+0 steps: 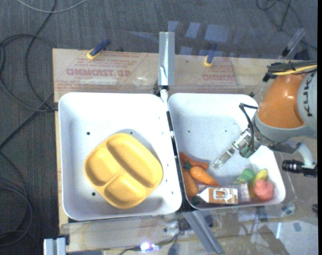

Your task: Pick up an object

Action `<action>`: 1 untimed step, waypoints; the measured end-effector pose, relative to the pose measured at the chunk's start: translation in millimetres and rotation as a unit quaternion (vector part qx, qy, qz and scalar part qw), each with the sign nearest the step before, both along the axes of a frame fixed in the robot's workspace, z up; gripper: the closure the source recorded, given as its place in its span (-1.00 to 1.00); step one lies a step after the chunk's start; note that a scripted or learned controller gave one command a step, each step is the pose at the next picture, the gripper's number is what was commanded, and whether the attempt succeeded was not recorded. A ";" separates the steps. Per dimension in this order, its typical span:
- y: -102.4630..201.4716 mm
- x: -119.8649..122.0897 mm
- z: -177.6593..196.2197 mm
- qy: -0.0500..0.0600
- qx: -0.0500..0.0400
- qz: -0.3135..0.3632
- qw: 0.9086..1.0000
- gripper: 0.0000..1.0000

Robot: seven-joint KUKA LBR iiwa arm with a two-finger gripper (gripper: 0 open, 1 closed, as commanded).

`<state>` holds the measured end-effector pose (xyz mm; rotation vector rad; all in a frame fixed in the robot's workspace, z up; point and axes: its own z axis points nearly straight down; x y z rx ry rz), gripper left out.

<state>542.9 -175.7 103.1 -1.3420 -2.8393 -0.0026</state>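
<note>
In the right bin (203,116), food toys crowd the near edge. Orange carrots (202,175) lie at the near left, with a small bottle bearing an orange label (222,195) lying on its side in front of them. A green piece (247,175), a yellow piece (262,173) and a pink-red fruit (263,189) sit in the near right corner. My gripper (219,161) reaches in from the right and slants down to the left. Its tip is just right of the upper carrot and above the bottle. I see nothing held in it.
A yellow divided plate (123,170) lies in the left bin (76,116). A metal rail (164,62) stands between the bins at the back. The arm's orange wrist (280,108) hangs over the right bin's right rim. Cables lie on the floor around the bench.
</note>
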 end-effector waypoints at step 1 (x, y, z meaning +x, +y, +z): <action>-22.3 44.1 30.1 -0.001 0.000 0.012 1.000 -1.00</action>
